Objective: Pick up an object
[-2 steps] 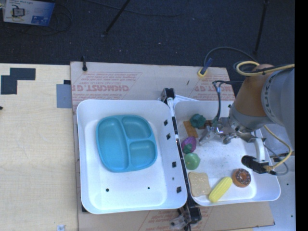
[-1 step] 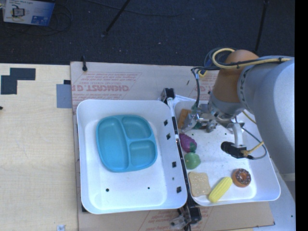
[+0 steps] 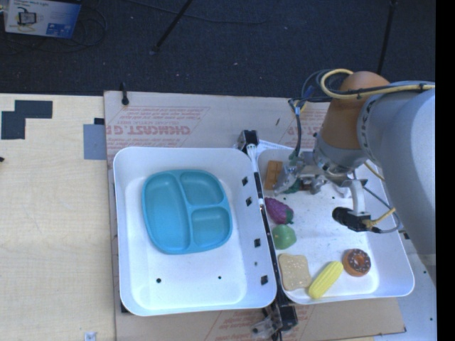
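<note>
My gripper (image 3: 297,179) hangs low over the back left part of the right bin (image 3: 398,279), below the orange wrist band. Just to its left lies a brown bread-like piece (image 3: 273,175). A purple eggplant (image 3: 277,209) sits in front of the gripper by the bin's left wall, and a green round fruit (image 3: 284,236) lies just nearer than that. Toward the front are a tan cracker (image 3: 294,269), a yellow corn cob (image 3: 323,279) and a brown donut (image 3: 356,261). The arm's body hides the bin's back right part.
The left bin (image 3: 135,275) holds a blue divided plate (image 3: 188,210). A black clamp rail (image 3: 257,219) runs between the two bins. Cables and a black part (image 3: 353,219) hang off the wrist over the right bin's middle. Cardboard lies under both bins.
</note>
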You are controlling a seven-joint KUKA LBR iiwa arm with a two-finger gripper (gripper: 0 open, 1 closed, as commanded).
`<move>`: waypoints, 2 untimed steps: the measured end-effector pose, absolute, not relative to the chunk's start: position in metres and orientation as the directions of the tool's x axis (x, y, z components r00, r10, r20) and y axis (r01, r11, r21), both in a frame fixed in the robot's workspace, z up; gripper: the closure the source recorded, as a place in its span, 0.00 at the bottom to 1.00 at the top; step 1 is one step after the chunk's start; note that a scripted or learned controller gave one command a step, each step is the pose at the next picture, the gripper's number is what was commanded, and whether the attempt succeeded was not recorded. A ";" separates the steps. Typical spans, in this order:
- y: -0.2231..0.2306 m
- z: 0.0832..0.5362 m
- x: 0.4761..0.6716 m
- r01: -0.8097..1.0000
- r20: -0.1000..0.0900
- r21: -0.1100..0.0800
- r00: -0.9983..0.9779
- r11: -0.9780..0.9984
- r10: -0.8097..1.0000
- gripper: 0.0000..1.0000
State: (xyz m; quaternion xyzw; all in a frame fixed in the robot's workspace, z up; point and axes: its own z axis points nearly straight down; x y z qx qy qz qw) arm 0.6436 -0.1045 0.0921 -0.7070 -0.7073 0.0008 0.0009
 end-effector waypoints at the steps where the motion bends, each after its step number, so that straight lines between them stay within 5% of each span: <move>1: -0.088 0.087 0.643 1.000 0.001 -0.004 -0.002 0.002 1.000 0.00; 2: -0.089 0.091 0.644 1.000 0.000 -0.003 -0.003 0.003 1.000 0.00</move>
